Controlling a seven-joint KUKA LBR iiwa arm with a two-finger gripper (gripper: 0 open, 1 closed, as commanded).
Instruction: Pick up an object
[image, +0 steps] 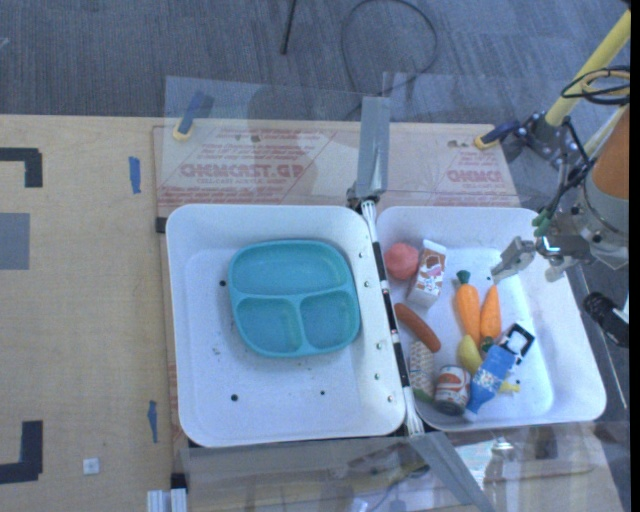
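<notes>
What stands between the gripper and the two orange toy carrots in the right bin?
Nothing visible does. The gripper hangs over the right white bin, up and right of the two orange toy carrots, with bare bin floor between.

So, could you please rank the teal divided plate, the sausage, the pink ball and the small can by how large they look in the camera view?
1. Teal divided plate, by far the largest.
2. Sausage, longer than the remaining two.
3. Pink ball and small can: they look about alike, so I won't rank them.
</notes>
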